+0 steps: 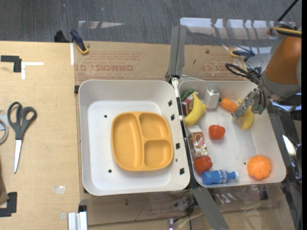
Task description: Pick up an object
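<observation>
On the wooden bench [38,176], scissors [19,128] beside white bins [91,143].

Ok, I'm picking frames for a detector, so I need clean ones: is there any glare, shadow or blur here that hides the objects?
Camera view: even light and only soft shadows under the objects in the right bin; bright reflective streaks on the floor beyond the bench, away from the objects; the yellow plate and blue bottle are sharp; the gripper is small and cluttered, so its details are hard to read.

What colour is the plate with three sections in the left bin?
The round three-compartment plastic plate is yellow-orange all over, seen clearly in the camera view.
</observation>
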You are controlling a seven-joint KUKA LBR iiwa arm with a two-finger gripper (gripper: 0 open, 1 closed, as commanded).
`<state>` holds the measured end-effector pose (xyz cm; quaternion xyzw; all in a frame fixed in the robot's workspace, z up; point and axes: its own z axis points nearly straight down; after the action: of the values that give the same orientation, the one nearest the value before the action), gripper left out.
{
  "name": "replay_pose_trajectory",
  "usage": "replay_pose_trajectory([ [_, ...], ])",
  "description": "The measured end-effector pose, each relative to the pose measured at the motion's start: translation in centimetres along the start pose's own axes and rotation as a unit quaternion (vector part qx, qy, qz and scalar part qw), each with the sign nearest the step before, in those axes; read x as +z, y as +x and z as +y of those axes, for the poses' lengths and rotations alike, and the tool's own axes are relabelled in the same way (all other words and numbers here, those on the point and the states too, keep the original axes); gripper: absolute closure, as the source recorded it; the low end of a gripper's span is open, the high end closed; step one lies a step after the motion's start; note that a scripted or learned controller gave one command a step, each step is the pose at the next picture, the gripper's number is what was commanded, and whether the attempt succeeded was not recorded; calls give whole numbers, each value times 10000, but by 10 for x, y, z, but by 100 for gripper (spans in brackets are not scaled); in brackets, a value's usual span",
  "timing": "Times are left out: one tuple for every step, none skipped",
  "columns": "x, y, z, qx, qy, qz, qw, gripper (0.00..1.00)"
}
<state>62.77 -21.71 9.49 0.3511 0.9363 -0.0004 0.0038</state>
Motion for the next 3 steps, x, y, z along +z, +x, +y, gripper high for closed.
replay_pose_trajectory([
  [-140, 18, 47, 1054, 4, 11, 9944, 100],
  [-139, 18, 47, 1052, 10, 17, 9944, 0],
  [-24, 7, 50, 1902, 17, 24, 9817, 0],
])
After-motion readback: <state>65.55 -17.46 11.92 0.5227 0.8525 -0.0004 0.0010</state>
